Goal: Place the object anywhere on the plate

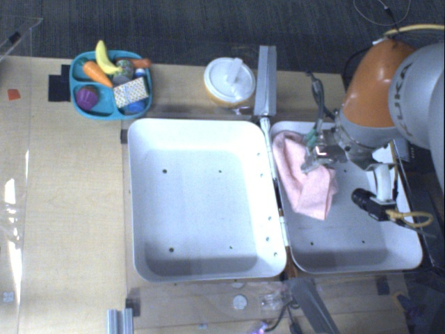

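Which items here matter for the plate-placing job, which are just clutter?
Job:
- pink cloth, in the right bin
- pincer, over the cloth
- blue divided plate, on the bench

Clutter:
- toy food on the plate, including banana and carrot
- lidded white cup
- left bin

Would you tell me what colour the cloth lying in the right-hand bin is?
Pale pink. The cloth lies crumpled in the right bin, seen best in the camera view.
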Tool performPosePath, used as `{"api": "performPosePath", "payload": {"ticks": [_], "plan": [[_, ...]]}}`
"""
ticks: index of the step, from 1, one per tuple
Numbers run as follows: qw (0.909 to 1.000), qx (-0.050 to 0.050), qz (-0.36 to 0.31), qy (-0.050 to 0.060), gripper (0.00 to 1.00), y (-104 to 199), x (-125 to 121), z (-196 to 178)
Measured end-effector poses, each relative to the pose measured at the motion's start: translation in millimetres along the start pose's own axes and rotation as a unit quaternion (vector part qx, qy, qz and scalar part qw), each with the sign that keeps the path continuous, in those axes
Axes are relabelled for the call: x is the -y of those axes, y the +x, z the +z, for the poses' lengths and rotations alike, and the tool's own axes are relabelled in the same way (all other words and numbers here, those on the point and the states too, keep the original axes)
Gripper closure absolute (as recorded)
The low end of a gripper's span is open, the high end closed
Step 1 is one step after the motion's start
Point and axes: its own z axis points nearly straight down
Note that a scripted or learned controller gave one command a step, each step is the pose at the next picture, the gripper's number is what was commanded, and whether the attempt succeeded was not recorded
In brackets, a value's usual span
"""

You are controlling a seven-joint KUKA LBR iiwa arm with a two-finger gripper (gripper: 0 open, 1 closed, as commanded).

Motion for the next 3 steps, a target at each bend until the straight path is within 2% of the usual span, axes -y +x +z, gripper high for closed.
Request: {"api": "performPosePath", "payload": {"ticks": [1, 2, 3], "plan": [[1.0, 0.0, -0.005, -0.001, 1.0, 1, -3, -40], [0.9788, -0.001, -0.205, 0.0, 1.0, 52, -13, -31], [0.9177, -0.001, -0.397, -0.001, 1.0, 100, -16, -29]]}}
